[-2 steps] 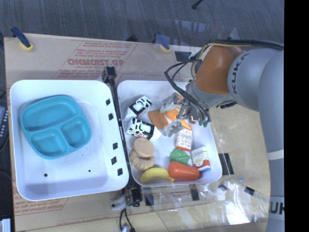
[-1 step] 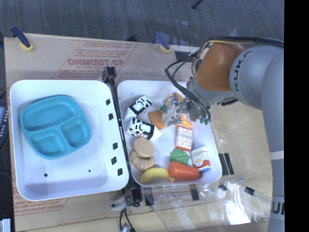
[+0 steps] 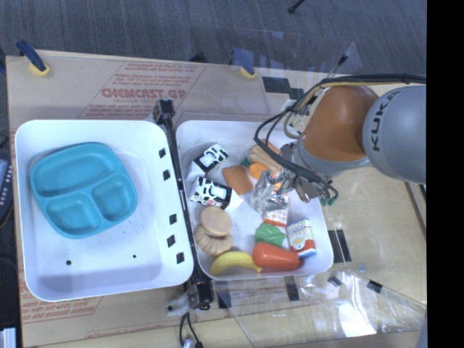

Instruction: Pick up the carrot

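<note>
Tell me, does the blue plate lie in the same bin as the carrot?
No, the blue plate lies in the left bin, while the carrot lies in the right bin.

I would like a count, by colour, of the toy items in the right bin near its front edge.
Orange-red: 1, the carrot
Yellow: 1, the banana
Green: 1, the green vegetable
Tan: 2, the cookies
Total: 5
</note>
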Available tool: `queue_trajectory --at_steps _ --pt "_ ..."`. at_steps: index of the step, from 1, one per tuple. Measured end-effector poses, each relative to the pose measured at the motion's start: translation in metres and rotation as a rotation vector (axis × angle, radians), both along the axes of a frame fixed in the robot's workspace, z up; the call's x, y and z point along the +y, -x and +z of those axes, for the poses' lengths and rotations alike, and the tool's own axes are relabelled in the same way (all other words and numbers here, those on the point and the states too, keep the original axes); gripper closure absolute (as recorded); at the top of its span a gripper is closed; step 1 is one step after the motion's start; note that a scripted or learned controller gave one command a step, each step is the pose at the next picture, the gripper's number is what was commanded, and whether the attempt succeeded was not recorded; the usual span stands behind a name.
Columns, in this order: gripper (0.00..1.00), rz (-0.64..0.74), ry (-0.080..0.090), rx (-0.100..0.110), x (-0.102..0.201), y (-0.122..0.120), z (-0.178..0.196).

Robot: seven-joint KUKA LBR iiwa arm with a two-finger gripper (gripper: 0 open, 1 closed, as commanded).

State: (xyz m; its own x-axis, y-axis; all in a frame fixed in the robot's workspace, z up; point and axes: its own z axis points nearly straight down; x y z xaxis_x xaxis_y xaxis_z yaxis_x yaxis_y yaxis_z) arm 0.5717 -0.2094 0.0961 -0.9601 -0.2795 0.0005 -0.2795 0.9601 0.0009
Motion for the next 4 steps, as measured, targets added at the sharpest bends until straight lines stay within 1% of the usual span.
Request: queue_trajectory --at_steps 1,2,3,4 --pt "1.00 -0.065 0.004 -0.019 0.034 -0.018 0.117" --pt "0.00 -0.066 0.002 -0.006 0.033 -0.015 0.110" --pt "0.00 -0.411 0.000 0.005 0.010 -0.028 0.018" --pt "1.00 -0.404 0.002 -0.005 0.011 -0.032 0.032"
